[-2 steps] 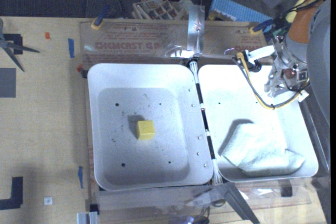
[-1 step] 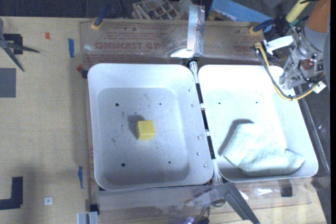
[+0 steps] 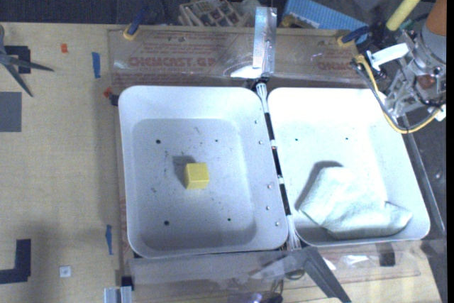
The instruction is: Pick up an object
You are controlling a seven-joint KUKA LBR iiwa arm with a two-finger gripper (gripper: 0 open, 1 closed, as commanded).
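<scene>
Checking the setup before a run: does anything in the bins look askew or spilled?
Nothing spilled. The yellow block sits slightly turned in the left bin; a white cloth lies crumpled in the right bin.

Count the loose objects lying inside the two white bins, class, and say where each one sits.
2. A yellow block sits near the middle of the left bin. A crumpled white cloth lies in the right bin, toward its near edge. Something small could be hidden under the cloth.

1. Arm (image 3: 431, 60): grey metallic wrist section, partly cut off at frame edge.
2. Orange band (image 3: 441, 10) above the wrist.
3. Yellow cable (image 3: 415, 125) looped beneath, with further thin wiring.
4. White tag (image 3: 389, 53) fixed alongside.
</scene>
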